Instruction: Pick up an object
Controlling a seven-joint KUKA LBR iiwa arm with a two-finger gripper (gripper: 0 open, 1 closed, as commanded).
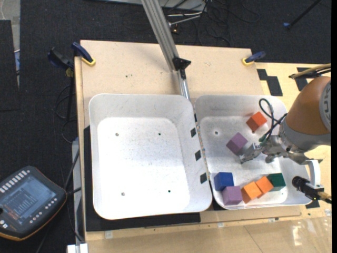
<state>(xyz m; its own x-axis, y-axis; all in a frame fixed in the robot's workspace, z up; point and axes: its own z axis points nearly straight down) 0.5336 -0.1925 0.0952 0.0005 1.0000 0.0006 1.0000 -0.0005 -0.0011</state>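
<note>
The jaws (pixel 251 153) hung low in the right bin (pixel 218 109), just right of a purple block (pixel 237 142) and seemingly touching its near corner; whether they were spread or pressed together could not be told; nothing showed between them. An orange block (pixel 257 121) lay farther back, well apart. Along the bin's near edge sat a blue block (pixel 224 181), a second purple block (pixel 232 195), a second orange block (pixel 256 187) and a green block (pixel 276 182), the last three close together. The grey arm (pixel 309 121) reached in from the right; the left bin (pixel 139 152) lay beside it on the bench (pixel 158 62).
</note>
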